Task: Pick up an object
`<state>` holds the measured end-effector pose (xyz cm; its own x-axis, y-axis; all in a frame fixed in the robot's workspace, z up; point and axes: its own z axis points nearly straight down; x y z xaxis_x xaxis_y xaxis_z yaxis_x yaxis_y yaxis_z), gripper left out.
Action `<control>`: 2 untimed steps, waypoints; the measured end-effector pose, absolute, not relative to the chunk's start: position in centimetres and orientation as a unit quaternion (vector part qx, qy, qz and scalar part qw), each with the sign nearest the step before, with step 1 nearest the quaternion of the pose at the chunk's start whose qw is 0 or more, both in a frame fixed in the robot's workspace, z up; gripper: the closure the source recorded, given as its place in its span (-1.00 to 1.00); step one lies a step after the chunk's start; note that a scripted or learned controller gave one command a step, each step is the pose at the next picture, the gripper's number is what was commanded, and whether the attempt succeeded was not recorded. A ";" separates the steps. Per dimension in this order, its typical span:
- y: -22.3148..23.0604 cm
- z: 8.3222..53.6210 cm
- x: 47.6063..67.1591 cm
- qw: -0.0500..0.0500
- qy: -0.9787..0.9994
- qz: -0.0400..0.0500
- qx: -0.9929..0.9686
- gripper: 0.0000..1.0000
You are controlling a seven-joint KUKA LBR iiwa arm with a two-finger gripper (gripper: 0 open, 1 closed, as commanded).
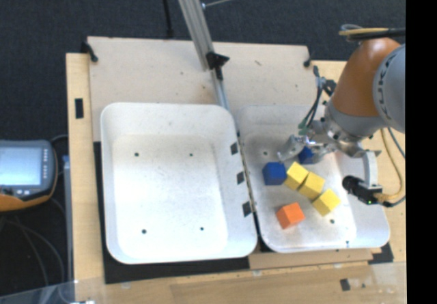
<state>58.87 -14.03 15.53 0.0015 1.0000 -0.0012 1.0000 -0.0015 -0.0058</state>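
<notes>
Approach step, by the look of it: gripper (305, 147) down low inside the right bin (369, 236), just up and right of the blue cube (274, 173), nothing seen lifted. Cannot tell whether the claw is wide or narrow (too small and too cluttered at the wrist). A second, smaller blue piece (308, 155) right at the claw, touching or just under it; held or not, impossible to say.

Candidates for picking, all placed from the blue cube: first yellow block (297, 175) touching or just beside its right side, second yellow block (313, 185) further right and down, third yellow block (327, 201) beyond that, orange cube (290, 214) below, apart.

Next move, as a judgement: settle squarely over one piece, close, then raise straight up; crowding of the yellow row likely to cause a nudge or a miss.

No readable brand, label or writing anywhere.
</notes>
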 end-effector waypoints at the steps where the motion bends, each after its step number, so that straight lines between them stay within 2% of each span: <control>1: -11.1 20.2 54.1 0.000 -0.707 -0.001 -0.707 -1.00; 2: -13.7 20.9 49.3 0.000 -0.706 0.001 -0.708 -1.00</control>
